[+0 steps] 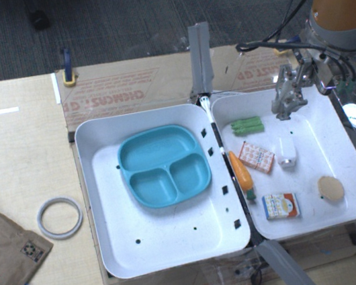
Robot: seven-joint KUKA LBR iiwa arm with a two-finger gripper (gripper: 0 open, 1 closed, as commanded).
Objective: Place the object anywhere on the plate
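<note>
Grey metal two-finger gripper point(286, 109) hung over the far part of the right white bin point(353, 210); whether its fingers were apart could not be told, and nothing was seen between them. Candidate objects lay below: green block point(247, 126), orange carrot point(240, 170), tan round piece point(331, 188). Blue three-compartment plastic plate point(164, 165) sat in the left bin point(115, 252). Judgement: descend squarely on one item, well apart from neighbours.

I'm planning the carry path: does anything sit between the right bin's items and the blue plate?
Yes. The two bins' raised rims run between the right bin's items and the blue plate, and the carrot lies along that rim on the right side. The plate itself carries nothing. The gripper hangs above the right bin's upper area.
</note>
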